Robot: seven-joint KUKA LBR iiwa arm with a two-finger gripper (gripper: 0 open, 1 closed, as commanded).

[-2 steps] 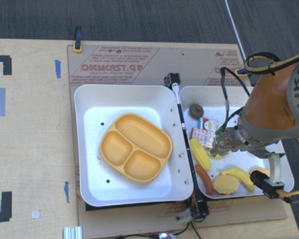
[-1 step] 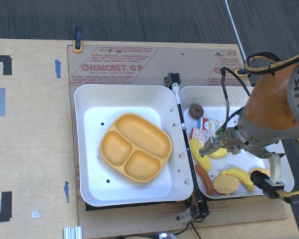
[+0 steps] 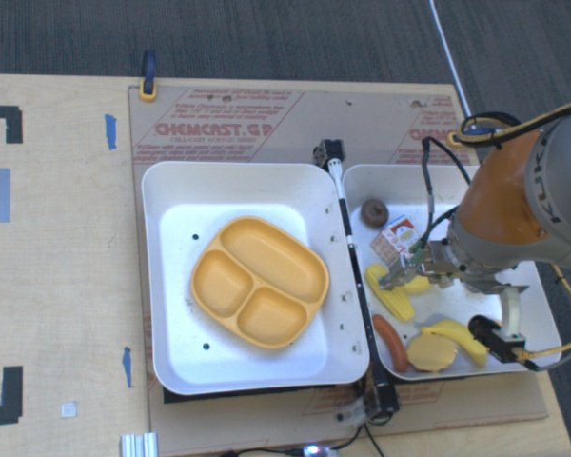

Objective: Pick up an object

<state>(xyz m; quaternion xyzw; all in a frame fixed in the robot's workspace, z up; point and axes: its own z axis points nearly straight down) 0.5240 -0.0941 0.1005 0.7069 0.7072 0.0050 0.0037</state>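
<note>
While the gripper [image 3: 406, 272] hangs low by the right bin's [image 3: 549, 324] left wall, corn [image 3: 393, 298] sits underneath. Can't tell its state, so probably just lining up a grab.

Lighting: bright, even, diffuse overhead.
Focus sharp across the frame. Soft shadows lie inside the left bin [image 3: 162, 284]; mild glare whitens its rim. No marked edge distortion.
</note>
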